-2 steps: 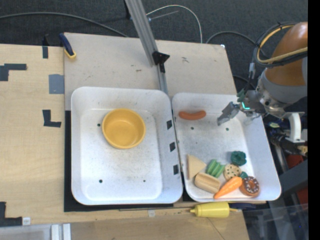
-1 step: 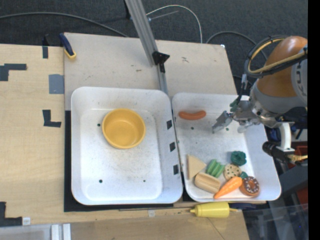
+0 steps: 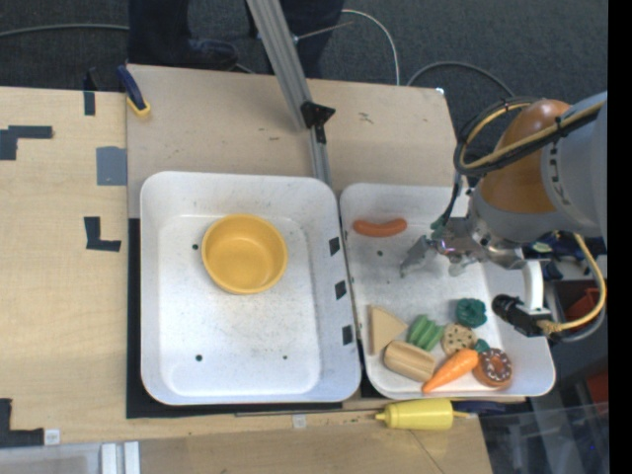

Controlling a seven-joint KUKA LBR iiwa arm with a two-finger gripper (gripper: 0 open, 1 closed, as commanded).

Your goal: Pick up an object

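Two white bins lie side by side on the bench. The left bin (image 3: 168, 363) holds a yellow bowl (image 3: 245, 253), and the right bin (image 3: 395, 197) holds the small food toys. The gripper (image 3: 420, 257) hangs low over the middle of the right bin, and its fingers stand apart with nothing between them.

The nearest thing to pick is the orange sausage (image 3: 380, 227). It lies near the far rim of the right bin, just beside the gripper, up and to the left of the fingertips in the camera view. Its long axis runs left to right across the picture, almost parallel to the far rim. I judge that the fingers must close across its short side, so the wrist perhaps needs a turn first; the exact angle of the fingers is hard to read from above.

Other toys lie in a heap at the near corner: a cheese wedge (image 3: 384, 322), a green piece (image 3: 426, 332), a bread roll (image 3: 409, 359), a carrot (image 3: 450, 368) and a donut (image 3: 492, 366). They are further from the fingers and touch each other, so a clean grasp there seems more difficult.
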